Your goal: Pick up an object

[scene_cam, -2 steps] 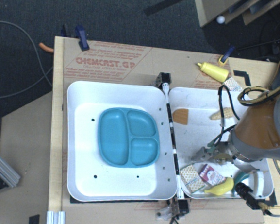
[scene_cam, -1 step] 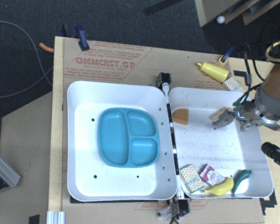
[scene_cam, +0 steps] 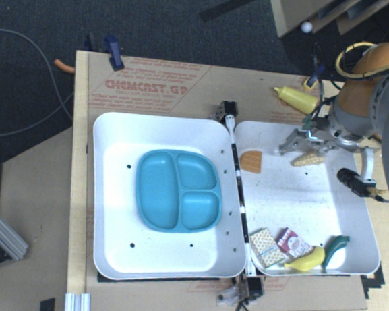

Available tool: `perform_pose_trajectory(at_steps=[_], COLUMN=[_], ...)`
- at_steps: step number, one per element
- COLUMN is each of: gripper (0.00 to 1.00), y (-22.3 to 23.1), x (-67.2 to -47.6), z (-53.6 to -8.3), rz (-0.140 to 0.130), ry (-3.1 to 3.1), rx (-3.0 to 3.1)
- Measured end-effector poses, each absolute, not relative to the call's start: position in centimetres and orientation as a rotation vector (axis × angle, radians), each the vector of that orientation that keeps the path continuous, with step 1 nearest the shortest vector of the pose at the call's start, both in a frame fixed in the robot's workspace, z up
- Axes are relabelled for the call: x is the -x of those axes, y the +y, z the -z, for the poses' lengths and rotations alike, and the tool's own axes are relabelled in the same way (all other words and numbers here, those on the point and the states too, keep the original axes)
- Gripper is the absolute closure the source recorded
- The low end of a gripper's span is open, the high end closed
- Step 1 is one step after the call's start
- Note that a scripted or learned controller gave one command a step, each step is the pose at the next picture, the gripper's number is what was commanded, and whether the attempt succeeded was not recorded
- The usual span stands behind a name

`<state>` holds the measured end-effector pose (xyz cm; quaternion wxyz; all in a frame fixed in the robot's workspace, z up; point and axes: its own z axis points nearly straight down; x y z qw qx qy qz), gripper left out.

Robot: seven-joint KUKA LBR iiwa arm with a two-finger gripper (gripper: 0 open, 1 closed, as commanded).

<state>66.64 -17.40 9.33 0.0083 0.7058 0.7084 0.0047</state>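
Two white bins are seen side by side on a cardboard-topped bench [scene_cam: 153,83] w/ dark floor behind; gripper [scene_cam: 302,142], fingers spread, is poised beside a tan ridged piece [scene_cam: 308,159] in the right bin [scene_cam: 358,220].

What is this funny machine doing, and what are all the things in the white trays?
You are looking down from a camera fixed above a bench. The grey and orange thing on the right is a robot arm. Its end effector is the part that grabs things, like a hand with two fingers. Its job is to pick something up.

There are two shallow white bins. The left bin holds a blue plate with three sections. The right bin holds toys: a brown bread-like piece, a tan piece right by the end effector, a checkered packet, a red packet, a banana and a green item.

I cannot tell whether it has grabbed anything.
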Motion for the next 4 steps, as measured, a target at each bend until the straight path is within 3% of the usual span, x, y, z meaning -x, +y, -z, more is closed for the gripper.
perform_pose_trajectory(at_steps=[1, 2, 3, 4], gripper=[0.00, 0.00, 1.00, 1.00], y=[-22.5, -22.0, -22.1, -19.3], x=[-66.7, -66.6, -66.7, -63.4], z=[-14.4, -10.4, -11.5, -14.9], rz=[-0.001, -0.003, -0.001, 0.000], ry=[2.218, 2.231, 2.226, 2.222], rx=[-2.218, -2.222, -2.215, -2.220])
